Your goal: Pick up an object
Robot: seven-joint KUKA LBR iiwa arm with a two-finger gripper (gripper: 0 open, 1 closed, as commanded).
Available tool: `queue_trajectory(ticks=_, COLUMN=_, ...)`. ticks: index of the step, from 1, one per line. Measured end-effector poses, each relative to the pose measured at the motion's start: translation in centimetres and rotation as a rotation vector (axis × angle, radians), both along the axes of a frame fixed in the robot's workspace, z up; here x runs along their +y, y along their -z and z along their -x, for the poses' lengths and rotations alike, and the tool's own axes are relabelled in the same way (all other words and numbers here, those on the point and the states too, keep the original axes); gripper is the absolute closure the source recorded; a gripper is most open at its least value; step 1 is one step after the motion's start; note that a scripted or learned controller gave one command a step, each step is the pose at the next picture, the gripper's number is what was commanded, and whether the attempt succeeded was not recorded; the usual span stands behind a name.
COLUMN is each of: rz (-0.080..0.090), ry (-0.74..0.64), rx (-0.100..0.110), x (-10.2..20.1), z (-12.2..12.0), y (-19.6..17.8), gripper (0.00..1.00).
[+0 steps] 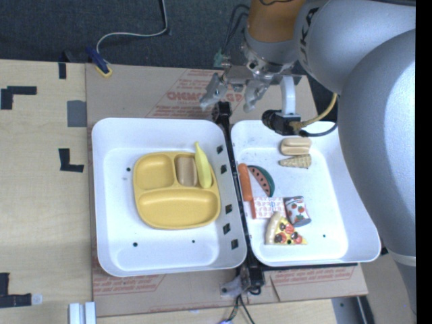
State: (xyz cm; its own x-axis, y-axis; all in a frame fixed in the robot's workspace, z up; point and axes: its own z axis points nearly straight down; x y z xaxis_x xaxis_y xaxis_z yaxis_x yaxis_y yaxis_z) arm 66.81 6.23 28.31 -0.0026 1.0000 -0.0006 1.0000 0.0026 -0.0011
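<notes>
Cardboard-topped bench carries my two shallow white plastic bins, left bin and right bin. My grey arm's two-finger gripper hangs above their far edge, fingers spread, nothing between them. Below-left of the fingers lies a yellow divided plastic tray. I judge I'm mid-approach; next I must descend and align. Nearest target: the thin orange carrot-like stick straight below the fingers, long axis along the bin divider.
</notes>
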Motion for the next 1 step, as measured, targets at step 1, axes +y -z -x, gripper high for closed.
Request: queue_trajectory(ticks=1, rz=0.001, ry=0.003, rx=0.003, x=-5.49, z=0.08, y=10.02, gripper=0.00)
